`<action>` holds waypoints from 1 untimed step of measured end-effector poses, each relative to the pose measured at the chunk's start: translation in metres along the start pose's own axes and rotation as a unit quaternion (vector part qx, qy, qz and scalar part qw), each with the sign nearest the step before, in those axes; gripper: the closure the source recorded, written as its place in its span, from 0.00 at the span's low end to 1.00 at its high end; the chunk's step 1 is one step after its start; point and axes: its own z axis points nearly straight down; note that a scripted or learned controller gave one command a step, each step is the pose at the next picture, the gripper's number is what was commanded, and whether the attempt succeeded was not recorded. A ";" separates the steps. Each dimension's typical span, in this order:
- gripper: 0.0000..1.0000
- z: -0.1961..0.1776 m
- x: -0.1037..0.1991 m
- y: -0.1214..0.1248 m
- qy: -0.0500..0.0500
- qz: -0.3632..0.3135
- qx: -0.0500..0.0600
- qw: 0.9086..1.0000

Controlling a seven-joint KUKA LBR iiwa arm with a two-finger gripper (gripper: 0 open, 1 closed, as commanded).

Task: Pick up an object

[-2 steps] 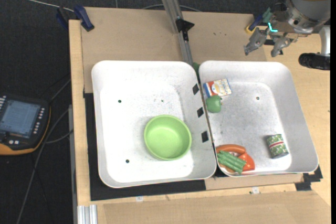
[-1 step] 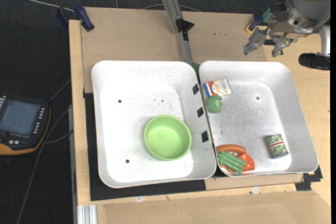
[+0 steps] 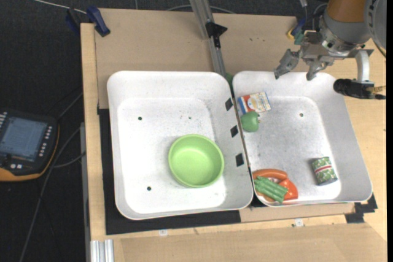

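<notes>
My gripper [image 3: 298,68] hangs over the far rim of the right bin [image 3: 344,132], its two fingers spread open with nothing between them. Below it in that bin lie a small red, white and blue packet [image 3: 255,102] and a green ball [image 3: 250,122] near the left wall. A green patterned can [image 3: 323,170] rests near the front right corner. A red and orange plate with green vegetables [image 3: 274,186] sits at the front left corner. A light green bowl [image 3: 196,160] stands in the left bin [image 3: 129,132].
A slanted metal pole [image 3: 199,3] crosses the bench behind the bins. A black cable connector [image 3: 353,88] juts over the right bin's far right rim. A handheld pendant [image 3: 24,141] lies off the bench at the left.
</notes>
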 end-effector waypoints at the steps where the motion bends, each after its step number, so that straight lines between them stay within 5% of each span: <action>1: 0.00 0.052 0.001 -0.011 0.000 0.000 -0.001 1.000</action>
